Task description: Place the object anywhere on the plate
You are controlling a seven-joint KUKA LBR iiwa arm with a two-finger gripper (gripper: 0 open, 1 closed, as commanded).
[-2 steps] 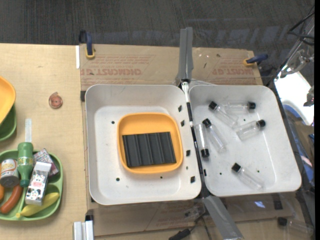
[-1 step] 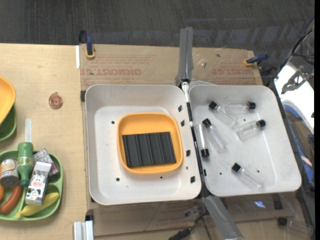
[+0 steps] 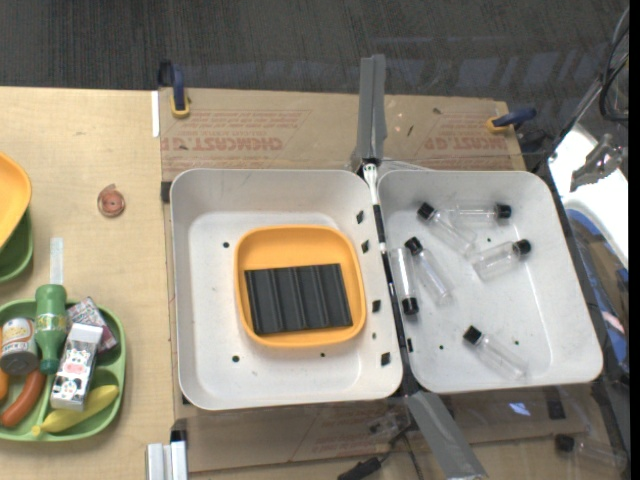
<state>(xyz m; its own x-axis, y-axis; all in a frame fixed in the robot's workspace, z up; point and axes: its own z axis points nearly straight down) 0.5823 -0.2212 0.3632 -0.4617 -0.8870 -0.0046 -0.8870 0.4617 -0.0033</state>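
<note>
Clear black-capped vials (image 3: pixel 432 273) lie scattered in right bin; orange plate (image 3: pixel 298 286) sits left.

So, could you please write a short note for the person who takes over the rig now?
Left bin: a yellow plate with a dark ribbed insert on it.
Right bin: several clear vials with black caps lie loose, for example one near the front and one at the back.
Done: nothing yet; no vial is on the plate.
Left: pick one vial and set it anywhere on the plate.
</note>
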